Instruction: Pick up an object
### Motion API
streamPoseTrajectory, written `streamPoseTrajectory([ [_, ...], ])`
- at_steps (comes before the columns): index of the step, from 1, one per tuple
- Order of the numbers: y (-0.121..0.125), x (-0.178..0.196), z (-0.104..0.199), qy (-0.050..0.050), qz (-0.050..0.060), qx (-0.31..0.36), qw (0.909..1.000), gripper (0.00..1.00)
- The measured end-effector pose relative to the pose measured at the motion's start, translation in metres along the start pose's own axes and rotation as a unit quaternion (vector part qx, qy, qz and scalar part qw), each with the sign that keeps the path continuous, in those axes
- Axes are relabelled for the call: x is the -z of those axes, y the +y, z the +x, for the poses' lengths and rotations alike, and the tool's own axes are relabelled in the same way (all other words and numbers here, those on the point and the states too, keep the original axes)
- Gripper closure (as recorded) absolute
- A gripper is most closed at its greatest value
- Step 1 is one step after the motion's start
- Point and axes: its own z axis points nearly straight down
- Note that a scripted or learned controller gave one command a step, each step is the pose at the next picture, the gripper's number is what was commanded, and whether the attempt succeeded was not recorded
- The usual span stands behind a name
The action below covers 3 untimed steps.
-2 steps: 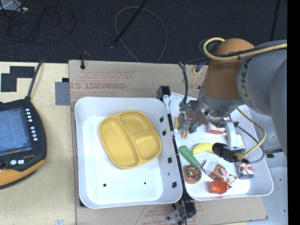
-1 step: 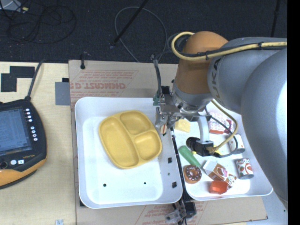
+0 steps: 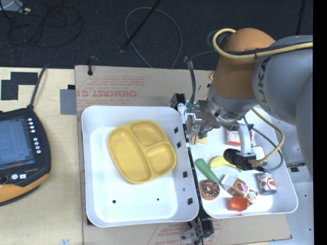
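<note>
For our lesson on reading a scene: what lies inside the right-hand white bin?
In the right bin: a green piece, banana, doughnut, small can, red piece and a printed packet. The arm covers the bin's far part, hiding whatever lies there.

Slanted overhead view (both bins)

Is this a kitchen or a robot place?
Probably a robot lab, not a kitchen. A big grey robot arm reaches over white bins, a control tablet lies nearby, and the food, like the donut, looks like toys.
</note>
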Motion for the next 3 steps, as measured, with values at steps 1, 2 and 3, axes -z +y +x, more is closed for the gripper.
streamPoseTrajectory([
  [1, 0.022, -0.063, -0.01, 0.0, 0.004, 0.0, 1.0, 1.0],
  [2, 0.005, -0.056, 0.033, 0.001, 0.003, 0.002, 1.0, 1.0],
  [3, 0.024, -0.012, 0.011, 0.0, -0.001, 0.0, 1.0, 1.0],
])
